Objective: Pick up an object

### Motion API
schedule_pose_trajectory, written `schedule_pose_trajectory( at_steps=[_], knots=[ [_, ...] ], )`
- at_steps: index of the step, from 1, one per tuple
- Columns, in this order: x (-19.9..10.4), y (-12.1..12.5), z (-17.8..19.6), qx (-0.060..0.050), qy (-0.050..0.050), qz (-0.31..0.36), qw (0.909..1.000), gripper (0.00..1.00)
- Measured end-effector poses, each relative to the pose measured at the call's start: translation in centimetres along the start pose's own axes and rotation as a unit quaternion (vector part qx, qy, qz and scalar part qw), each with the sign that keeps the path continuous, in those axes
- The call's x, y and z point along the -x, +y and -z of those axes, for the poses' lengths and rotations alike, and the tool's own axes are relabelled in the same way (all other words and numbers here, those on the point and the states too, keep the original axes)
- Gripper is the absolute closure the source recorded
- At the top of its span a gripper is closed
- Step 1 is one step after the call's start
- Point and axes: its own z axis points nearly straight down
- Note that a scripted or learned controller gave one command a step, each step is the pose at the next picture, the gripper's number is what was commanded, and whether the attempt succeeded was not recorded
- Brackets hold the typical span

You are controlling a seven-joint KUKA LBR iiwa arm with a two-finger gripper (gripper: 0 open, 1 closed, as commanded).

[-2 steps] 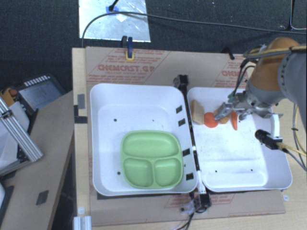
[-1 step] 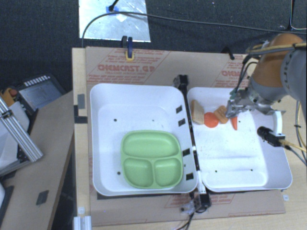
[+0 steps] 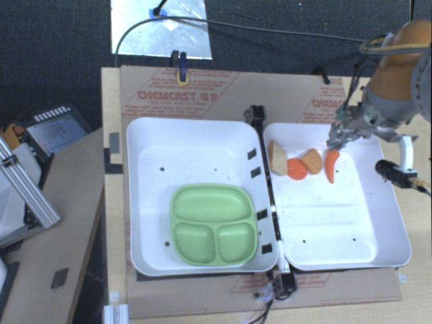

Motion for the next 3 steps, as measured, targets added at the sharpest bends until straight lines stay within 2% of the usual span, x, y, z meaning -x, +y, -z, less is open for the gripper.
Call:
schedule_pose_trajectory(
  at_steps=[1, 2, 3],
  knots=[
    [0.0, 0.2, 2.8, -0.001, 0.000, 0.000, 1.0000, 1.00],
    [-5.5, -1.1, 2.1, -0.004, 0.002, 0.002, 1.0000, 1.00],
    [-10.9, -2.9, 3.2, -0.003, 0.002, 0.003, 1.0000, 1.00]
  ],
)
